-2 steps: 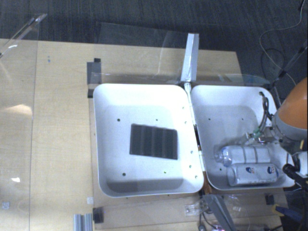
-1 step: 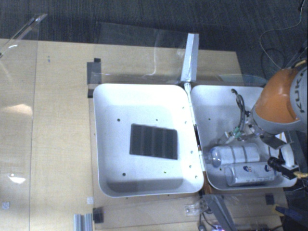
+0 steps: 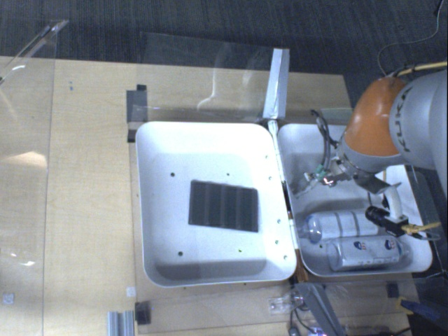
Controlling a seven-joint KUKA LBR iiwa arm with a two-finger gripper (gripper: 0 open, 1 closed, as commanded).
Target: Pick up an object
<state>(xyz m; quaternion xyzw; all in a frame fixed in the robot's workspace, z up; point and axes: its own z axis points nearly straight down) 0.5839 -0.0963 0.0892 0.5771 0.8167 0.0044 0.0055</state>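
Silver cylinder [image 3: 334,227] = likeliest target. It lies on its side in the near half of the right bin [image 3: 302,151], long axis running left-right. Gripper [image 3: 320,179] is low over the same bin, just far of the cyl and apart from it, nothing held. Open or closed: can't tell, too small and cluttered at the tip.

A 2nd silver cylinder [image 3: 367,253] lies just near of the first, touching or nearly so, against the near wall. IMO they sit together there because round things roll to the bin's low edge. That's bad for a side grasp, since there's little clearance btw the pair.

The wrist tilts in from the right, orange band [image 3: 371,121] above the bin's far-right corner, prob. to keep the arm clear of the bin walls.

Left bin [image 3: 161,187] holds a dark ribbed pad [image 3: 224,206], flat, mid-floor, well apart from the gripper. Not the target for this approach, I'd say.
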